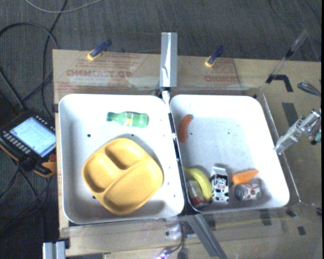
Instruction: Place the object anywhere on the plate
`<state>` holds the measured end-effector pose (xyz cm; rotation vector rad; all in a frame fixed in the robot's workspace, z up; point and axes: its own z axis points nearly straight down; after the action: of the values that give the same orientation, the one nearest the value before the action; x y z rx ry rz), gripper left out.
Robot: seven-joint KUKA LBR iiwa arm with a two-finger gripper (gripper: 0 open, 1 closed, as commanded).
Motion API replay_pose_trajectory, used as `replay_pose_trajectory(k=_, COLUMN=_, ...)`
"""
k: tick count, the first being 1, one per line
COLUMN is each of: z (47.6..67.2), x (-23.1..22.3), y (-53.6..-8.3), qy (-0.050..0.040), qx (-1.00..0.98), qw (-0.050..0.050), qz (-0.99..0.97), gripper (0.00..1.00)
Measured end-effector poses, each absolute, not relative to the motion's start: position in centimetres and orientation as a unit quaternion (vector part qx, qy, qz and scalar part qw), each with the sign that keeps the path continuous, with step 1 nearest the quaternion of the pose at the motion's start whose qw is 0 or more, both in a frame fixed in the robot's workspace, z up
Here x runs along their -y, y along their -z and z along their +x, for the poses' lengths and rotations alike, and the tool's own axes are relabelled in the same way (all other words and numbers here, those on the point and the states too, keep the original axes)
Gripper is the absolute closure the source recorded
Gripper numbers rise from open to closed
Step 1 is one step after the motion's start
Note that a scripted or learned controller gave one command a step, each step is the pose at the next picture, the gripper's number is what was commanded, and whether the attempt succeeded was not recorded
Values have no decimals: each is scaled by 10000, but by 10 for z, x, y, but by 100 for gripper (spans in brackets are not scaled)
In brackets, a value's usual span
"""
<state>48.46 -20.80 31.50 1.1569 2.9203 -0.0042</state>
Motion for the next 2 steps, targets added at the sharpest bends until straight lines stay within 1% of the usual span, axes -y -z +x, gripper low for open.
replay_pose_trajectory(k=1, z=485, x=207, y=-282, qy=4, qx=-8870, qw=-4, qz=4617, gripper=100)
replay_pose_trajectory(k=2, z=487, x=206, y=-290, qy=7, qx=-8877, qw=-5, qz=4604, gripper=100)
